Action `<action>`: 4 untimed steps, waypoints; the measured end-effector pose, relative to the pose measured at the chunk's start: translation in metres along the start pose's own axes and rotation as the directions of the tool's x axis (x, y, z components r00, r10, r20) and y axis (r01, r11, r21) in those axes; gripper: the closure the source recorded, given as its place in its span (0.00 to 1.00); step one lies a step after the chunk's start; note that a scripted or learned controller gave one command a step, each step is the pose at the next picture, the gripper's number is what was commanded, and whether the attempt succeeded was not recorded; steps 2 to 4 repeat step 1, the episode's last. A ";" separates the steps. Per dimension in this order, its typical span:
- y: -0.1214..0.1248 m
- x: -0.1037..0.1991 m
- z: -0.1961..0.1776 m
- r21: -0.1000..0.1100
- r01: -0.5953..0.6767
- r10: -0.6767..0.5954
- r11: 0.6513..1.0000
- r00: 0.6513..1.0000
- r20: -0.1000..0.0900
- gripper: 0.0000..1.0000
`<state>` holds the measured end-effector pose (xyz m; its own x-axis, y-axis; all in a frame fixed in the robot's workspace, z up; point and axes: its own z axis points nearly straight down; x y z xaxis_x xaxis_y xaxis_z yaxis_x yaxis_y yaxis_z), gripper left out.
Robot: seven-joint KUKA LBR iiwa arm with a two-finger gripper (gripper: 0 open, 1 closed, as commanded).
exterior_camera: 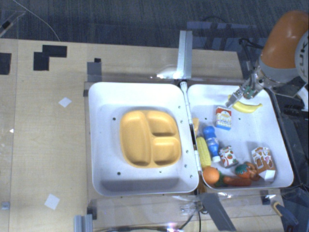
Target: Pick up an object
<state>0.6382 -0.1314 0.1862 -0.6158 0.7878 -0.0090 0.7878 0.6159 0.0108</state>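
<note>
My gripper (234, 99) hangs over the far part of the right bin (280, 144), just left of a yellow banana (248, 107) and above a small red and white carton (223, 118). I see nothing held in it. Nearer the front lie a blue bottle (210, 136), a corn cob (203, 150), an orange (210, 175), a small patterned carton (227, 156) and a brown and white box (262, 159).
The left bin (104, 129) holds a yellow divided tray (148, 137). A metal post (185, 57) stands behind the wall between the bins. The arm's orange band (286, 37) sits at the upper right. Red and green toy food (240, 178) lies at the right bin's front.
</note>
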 end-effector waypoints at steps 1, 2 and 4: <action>-0.009 0.034 -0.039 0.006 -0.443 0.443 0.896 0.896 -0.001 1.00; -0.009 0.034 -0.039 0.006 -0.443 0.443 0.896 0.896 -0.001 1.00; -0.009 0.034 -0.039 0.006 -0.443 0.443 0.896 0.896 -0.001 1.00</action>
